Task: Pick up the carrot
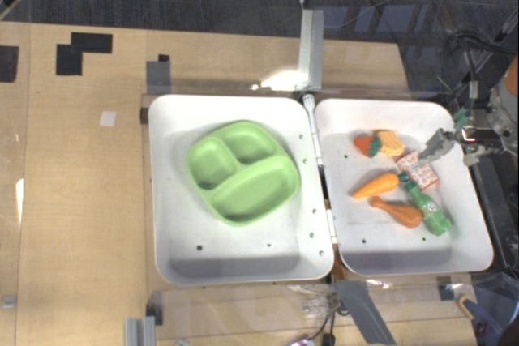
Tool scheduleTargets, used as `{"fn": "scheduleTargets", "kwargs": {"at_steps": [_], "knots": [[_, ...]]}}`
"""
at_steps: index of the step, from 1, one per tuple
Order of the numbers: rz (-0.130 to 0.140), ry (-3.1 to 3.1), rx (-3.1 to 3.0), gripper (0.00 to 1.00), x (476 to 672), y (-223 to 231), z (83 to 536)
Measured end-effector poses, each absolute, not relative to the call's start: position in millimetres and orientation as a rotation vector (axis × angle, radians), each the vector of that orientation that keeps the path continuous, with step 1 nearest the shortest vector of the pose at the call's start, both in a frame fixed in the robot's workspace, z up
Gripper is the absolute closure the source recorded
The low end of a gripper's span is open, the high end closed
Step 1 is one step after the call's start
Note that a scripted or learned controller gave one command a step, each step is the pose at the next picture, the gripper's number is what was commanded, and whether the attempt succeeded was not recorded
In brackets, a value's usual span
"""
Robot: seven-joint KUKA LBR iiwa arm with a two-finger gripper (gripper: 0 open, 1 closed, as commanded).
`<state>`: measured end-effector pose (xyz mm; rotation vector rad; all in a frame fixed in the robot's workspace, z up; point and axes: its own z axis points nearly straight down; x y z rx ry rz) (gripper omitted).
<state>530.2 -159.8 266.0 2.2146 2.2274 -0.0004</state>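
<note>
Gripper (442, 143) hangs above right bin (462, 247), near carrot (375, 185)

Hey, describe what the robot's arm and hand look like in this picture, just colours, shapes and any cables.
At the view's right edge, the arm shows as grey metal with a patch of orange above the wrist. The hand is a slim grey metal piece reaching out over the right bin, with a small green spot near its base. Dark cables loop behind the arm.
</note>
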Motion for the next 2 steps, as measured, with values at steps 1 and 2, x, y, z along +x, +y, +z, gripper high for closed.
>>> {"fn": "scheduleTargets", "kwargs": {"at_steps": [1,2], "knots": [[-0.001,2.249,2.196,0.00,573.5,-144,141],[0.012,2.244,2.181,0.00,551.9,-111,89]]}}
